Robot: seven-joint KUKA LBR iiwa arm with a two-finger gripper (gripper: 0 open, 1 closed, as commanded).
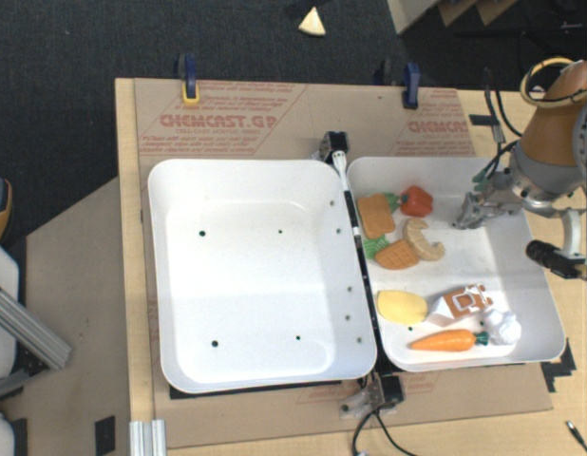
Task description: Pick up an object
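Hovering at the right of the frame, the end effector (474, 209) sits low over the right bin (545, 297); whether it is parted or closed I cannot tell. Nothing looks lifted yet: tomato (418, 199), bread (376, 215), lemon (401, 306) and carrot (443, 341) all lie in that bin.

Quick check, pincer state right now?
Pincer: cannot be told; it hangs over the right bin, nothing visibly held.

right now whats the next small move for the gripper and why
Probably ease the gripper toward the view's left and down over the red tomato-like toy. The gripper hangs over bare floor of the right bin, and that toy is the nearest object.
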